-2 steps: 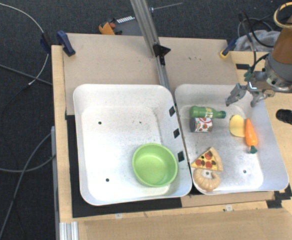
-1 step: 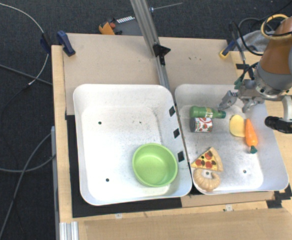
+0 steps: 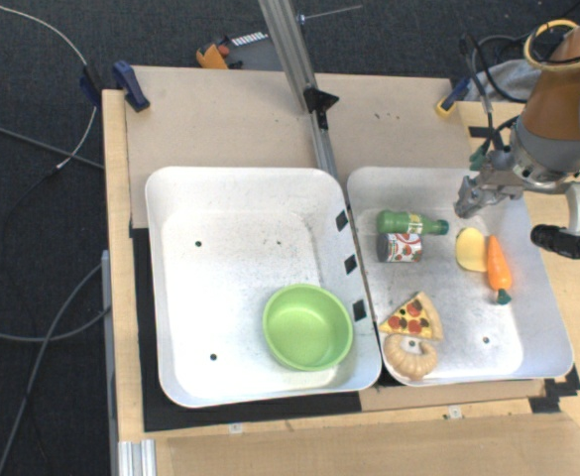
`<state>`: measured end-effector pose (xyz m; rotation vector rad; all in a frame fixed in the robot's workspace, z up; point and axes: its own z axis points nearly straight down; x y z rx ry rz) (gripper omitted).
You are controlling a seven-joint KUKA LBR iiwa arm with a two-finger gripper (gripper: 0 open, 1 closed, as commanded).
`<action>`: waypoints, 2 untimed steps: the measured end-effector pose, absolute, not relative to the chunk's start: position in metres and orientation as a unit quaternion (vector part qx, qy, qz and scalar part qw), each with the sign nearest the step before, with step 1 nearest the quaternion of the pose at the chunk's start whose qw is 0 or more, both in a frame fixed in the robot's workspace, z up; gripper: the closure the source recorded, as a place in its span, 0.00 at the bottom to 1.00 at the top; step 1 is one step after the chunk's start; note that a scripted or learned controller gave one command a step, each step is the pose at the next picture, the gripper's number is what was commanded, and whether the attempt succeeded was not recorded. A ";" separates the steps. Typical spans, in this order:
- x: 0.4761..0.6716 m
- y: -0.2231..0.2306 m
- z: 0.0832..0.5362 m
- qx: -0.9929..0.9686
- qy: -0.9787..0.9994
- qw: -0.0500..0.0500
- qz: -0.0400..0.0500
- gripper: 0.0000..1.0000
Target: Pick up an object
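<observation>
1. Nearest to me, at the front edge of the right bin (image 3: 527,360), a doughnut (image 3: 410,356) lies against the rim, and a pizza slice (image 3: 413,317) rests just behind it, touching it.
2. Across the divide, a green bowl (image 3: 307,326) sits upright in the front right corner of the left bin (image 3: 220,226).
3. Further back in the right bin, a carrot (image 3: 498,267) lies lengthwise towards the right side, with a yellow lemon-like piece (image 3: 471,249) touching its left flank.
4. To the left of those, a small red and white can (image 3: 403,247) lies on its side, and a green bottle (image 3: 410,224) lies just behind it, cap pointing right.
5. Behind the lemon, the claw (image 3: 478,195) hangs over the back of the right bin, near the lemon and the bottle's cap; nothing sits between its tips, though from here I cannot tell whether it is spread or closed.
6. The grey arm (image 3: 557,117) with its orange band rises from there to the right.
7. Farthest off, the bare bench (image 3: 220,117) carries blue clamps (image 3: 129,85) at its back corners, and a metal pole (image 3: 290,48) slants across it.
</observation>
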<state>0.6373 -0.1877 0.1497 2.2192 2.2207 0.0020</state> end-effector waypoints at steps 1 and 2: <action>0.637 -0.193 0.194 0.707 0.707 0.002 0.001 1.00; 0.637 -0.193 0.241 0.707 0.707 0.002 0.001 1.00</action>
